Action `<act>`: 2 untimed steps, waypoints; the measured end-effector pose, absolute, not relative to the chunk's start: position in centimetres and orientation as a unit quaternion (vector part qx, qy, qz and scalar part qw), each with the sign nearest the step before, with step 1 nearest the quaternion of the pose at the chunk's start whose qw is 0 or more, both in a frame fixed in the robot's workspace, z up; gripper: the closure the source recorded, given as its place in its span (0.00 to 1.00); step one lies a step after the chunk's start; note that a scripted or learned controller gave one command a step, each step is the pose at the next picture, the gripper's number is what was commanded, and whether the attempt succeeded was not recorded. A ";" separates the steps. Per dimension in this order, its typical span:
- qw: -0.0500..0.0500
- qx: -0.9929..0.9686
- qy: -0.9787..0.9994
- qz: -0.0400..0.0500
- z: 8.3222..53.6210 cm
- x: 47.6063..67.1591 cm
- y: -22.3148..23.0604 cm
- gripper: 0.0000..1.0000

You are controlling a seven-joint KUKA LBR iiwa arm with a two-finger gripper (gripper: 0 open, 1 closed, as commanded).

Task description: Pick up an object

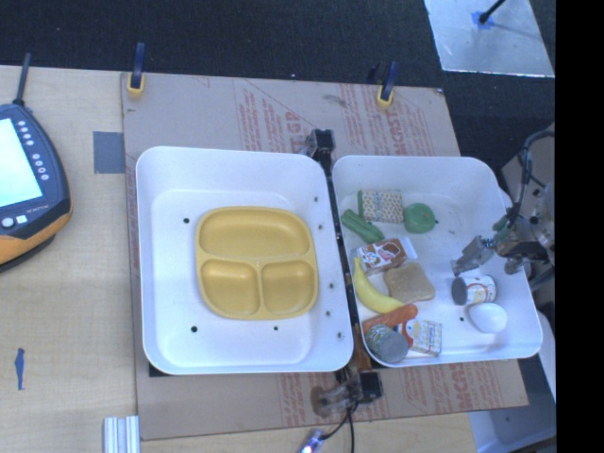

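While reaching in from the right, hangs with gripper [483,253] low over the right bin [453,170], just far of a small can [472,289] and white egg [487,317], probably because nearest and uncrowded. Cannot tell whether clenched or released. Nothing visibly grasped.

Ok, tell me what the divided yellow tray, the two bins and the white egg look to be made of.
Divided yellow tray: likely moulded plastic, matte, with rounded compartments of one even colour. Left bin and right bin: thin white plastic, it seems, smooth with soft glare and rolled rims. White egg: smooth and slightly glossy; real or toy, I cannot tell.
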State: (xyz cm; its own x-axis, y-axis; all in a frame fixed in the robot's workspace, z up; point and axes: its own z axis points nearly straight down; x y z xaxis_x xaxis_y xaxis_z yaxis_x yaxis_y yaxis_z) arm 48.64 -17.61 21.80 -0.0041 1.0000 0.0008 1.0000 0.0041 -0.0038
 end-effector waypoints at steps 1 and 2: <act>0.002 -0.705 -0.709 0.002 14.2 50.1 -21.2 0.00; -0.001 -0.705 -0.710 0.001 9.3 51.9 -18.9 0.00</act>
State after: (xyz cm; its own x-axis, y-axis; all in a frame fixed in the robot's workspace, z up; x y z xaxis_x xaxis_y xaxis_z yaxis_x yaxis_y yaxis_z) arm 51.92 -18.94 9.34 -0.0069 1.0000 -0.0025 1.0000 0.0069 0.0001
